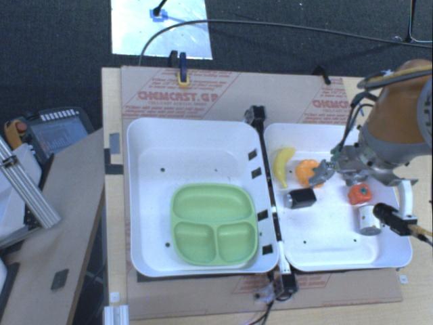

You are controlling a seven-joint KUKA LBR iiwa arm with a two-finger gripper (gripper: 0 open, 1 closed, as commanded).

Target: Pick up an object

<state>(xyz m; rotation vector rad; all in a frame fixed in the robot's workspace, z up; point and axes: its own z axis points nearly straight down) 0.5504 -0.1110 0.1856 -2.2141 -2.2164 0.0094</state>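
The right bin [325,252] holds a yellow banana [283,164], an orange round fruit [306,171], a small black block [301,198], a red-orange tomato-like thing [359,193] and a pale short cylinder [369,222]. My gripper [324,172] hangs low over the right bin, its tip right against the orange fruit's right side. The black block lies just below and left of the tip. The arm's grey and orange wrist covers the bin's upper right part. Nothing is seen lifted off the bin floor.
The left bin [155,154] bears a green divided plate [215,223] in its lower right area. A black divider strip [265,181] runs between the two bins. A teach pendant [57,133] and a metal rail [27,188] sit off the bench at left.
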